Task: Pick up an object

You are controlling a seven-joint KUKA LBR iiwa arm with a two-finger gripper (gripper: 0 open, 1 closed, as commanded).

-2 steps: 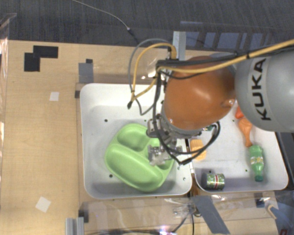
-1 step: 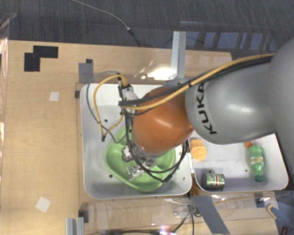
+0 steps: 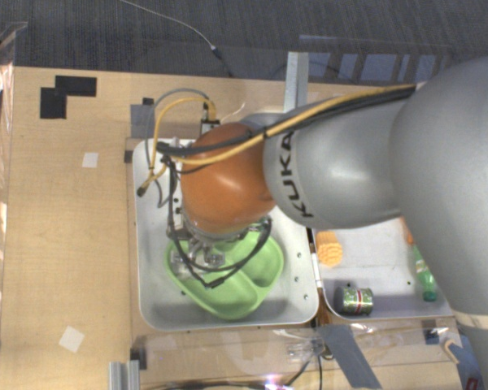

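Observation:
A light green divided dish (image 3: 236, 287) lies in the left white bin (image 3: 150, 299), toward its front. The arm reaches down over it, with the orange band (image 3: 224, 181) and the wrist hiding the dish's back half. My gripper (image 3: 202, 257) hangs straight down above the dish, seen only as dark metal and cables at the wrist's lower end. In the right bin (image 3: 382, 307) lie an orange ridged piece (image 3: 330, 250), a green can (image 3: 356, 300) on its side, and a green bottle (image 3: 424, 279) by the arm's edge.
The grey arm body covers most of the right bin and the bench's back right. Yellow and black cables loop over the left bin's back edge. Black markers sit on the wooden bench at far left.

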